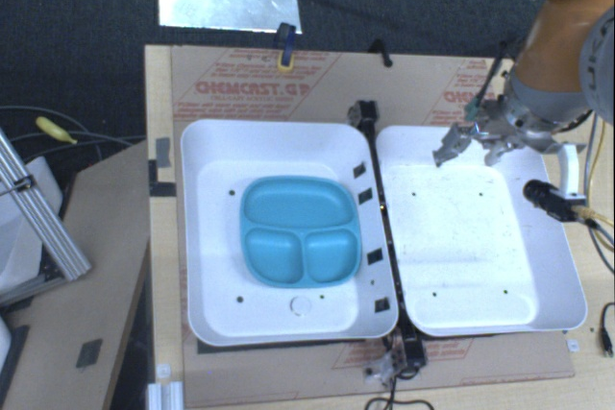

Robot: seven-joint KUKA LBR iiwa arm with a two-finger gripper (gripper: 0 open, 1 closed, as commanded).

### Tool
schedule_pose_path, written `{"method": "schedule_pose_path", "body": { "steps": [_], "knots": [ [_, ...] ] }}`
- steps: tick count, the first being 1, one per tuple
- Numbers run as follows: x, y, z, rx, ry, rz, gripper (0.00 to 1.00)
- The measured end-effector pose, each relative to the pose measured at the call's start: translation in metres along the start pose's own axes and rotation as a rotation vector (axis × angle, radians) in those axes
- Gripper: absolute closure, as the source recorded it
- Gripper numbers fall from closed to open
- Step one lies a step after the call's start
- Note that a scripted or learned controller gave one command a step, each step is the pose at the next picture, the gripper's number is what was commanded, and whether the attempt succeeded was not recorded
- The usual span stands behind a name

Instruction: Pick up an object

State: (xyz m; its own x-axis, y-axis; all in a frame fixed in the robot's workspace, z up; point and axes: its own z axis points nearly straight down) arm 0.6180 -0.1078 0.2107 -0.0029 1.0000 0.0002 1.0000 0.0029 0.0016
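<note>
A light blue divided plate [296, 230] with three compartments lies flat in the middle of the left bin [207, 206]. My gripper [473, 152] hangs over the far edge of the right bin [538, 302], well to the right of the plate. Its fingers [449, 150] are spread open with nothing between them. The grey arm with its orange band [562, 34] comes in from the upper right.
A small pale round piece [301, 305] lies on the left bin's floor in front of the plate. Black clips run along the divider [375, 226] between the bins. A black fitting [550, 198] juts over the right bin's right side.
</note>
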Motion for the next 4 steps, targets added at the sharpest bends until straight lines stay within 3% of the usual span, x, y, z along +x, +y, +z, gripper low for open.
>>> {"method": "schedule_pose_path", "body": {
  "steps": [2,3,4],
  "knots": [
    [-0.035,-0.066,0.054,0.003,0.0,0.004,0.0],
    [0.063,-0.097,0.025,0.002,0.003,-0.007,0.0],
    [0.11,-0.088,-0.053,-0.006,0.001,-0.005,0.0]
  ]
}}
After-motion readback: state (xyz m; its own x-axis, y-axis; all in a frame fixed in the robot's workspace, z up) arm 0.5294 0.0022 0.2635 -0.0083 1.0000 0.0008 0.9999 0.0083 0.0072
